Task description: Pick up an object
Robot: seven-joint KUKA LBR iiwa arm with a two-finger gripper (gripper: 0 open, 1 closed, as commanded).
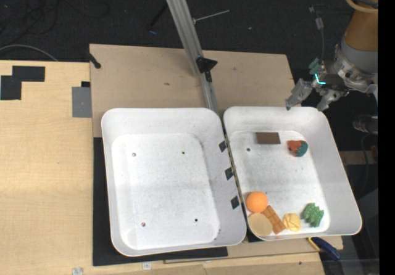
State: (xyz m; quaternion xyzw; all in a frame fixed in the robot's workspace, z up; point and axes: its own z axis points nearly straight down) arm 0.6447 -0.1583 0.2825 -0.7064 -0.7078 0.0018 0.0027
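Note:
My gripper [310, 98] hangs above the far right corner of the right bin [336, 163], open, with nothing between its fingers. In that bin lie a brown rectangular block [268, 138] and a small red and teal toy [297, 147] near the far side. Toward the near edge sit an orange ball [257, 201], a tan round piece [260, 225], an orange-brown stick [274, 219], a pale yellow lump [291, 222] and a green toy [312, 214]. All of these lie below and left of the gripper, apart from it.
The left bin [162, 181] lies beside the right one, joined by black clips [228, 172]. A slanted aluminium rail [188, 33] rises behind the bins. The arm's grey wrist and orange band [361, 27] fill the upper right.

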